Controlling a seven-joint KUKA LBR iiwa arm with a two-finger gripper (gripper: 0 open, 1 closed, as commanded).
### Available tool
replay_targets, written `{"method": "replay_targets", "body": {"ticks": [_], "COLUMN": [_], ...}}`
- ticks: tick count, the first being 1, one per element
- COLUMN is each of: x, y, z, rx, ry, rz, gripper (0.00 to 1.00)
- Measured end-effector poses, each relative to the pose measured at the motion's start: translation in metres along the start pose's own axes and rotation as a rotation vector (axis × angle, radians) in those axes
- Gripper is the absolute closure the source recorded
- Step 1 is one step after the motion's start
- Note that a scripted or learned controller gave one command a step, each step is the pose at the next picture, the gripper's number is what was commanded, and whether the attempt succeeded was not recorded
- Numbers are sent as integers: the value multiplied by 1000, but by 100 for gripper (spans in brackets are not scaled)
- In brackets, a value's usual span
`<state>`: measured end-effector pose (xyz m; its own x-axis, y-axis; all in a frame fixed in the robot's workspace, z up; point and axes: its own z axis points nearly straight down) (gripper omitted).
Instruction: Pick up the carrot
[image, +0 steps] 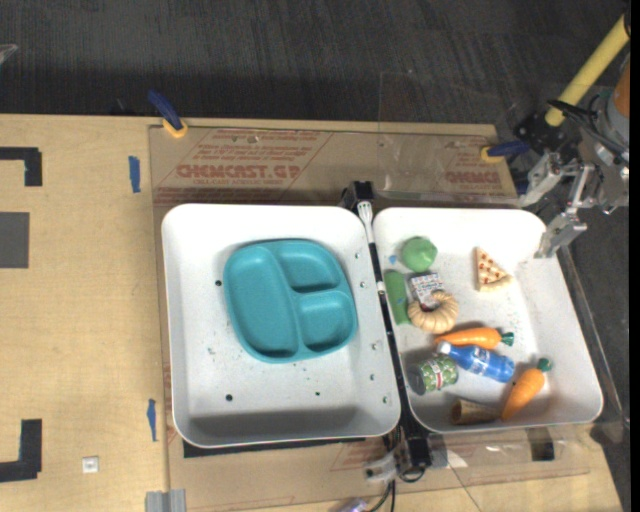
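From here nothing is picked yet: the orange plastic carrot with a green top (526, 388) lies in the right white bin's (574, 300) near corner. My metal two-finger gripper (560, 222) hangs over the far rim, well apart from it; how it is set I cannot tell.

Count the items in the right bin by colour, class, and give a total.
Orange: 2, carrot and carrot
Green: 3, ball, packet, can
Blue: 1, bottle
Tan: 3, pizza slice, bagel, block
White: 1, wrapper
Total: 10
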<state>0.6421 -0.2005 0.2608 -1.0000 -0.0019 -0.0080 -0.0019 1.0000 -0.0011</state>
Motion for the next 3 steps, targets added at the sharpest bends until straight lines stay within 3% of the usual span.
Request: {"method": "replay_targets", "body": {"ticks": [1, 2, 3], "x": [40, 85, 105], "y": [-16, 35, 90], "z": [154, 155, 155], "rx": [4, 14, 18], "ry": [-15, -43, -48], "rz": [39, 0, -158], "gripper": [0, 0, 0]}}
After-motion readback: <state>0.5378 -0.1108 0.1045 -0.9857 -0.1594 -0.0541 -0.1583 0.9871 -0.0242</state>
